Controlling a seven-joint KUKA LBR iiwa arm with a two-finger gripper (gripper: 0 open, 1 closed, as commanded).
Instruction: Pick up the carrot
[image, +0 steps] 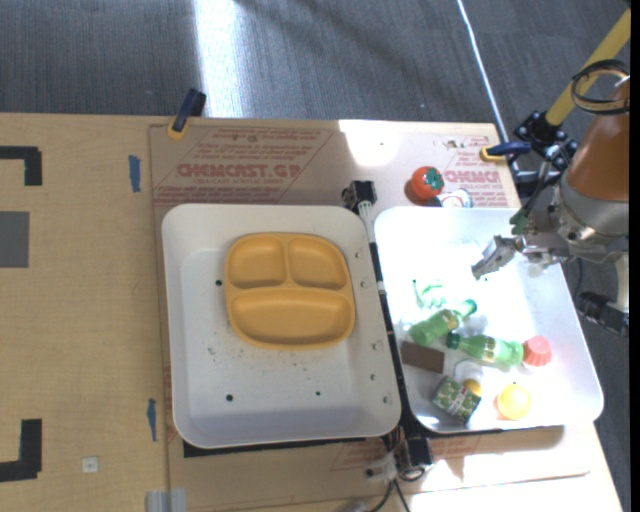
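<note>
My gripper (492, 258) hangs over the upper right part of the right bin (560, 300), above bare white floor. Below it, along the bin's near side, lies a cluster of small items. A small salmon-orange piece (538, 350) rests at the right end of a green bottle (488, 348); it is the only orange-toned thing in the bin, and I cannot tell whether it is the carrot. The gripper is well above and up-left of that piece, touching nothing.
The right bin also holds a second green bottle (434, 328), a brown block (422, 357), a green can (457, 398), a yellow round piece (514, 402) and a green scribble-like item (430, 295). The left bin (200, 380) holds a yellow divided tray (290, 290). A red tomato (425, 183) sits behind the bins.
</note>
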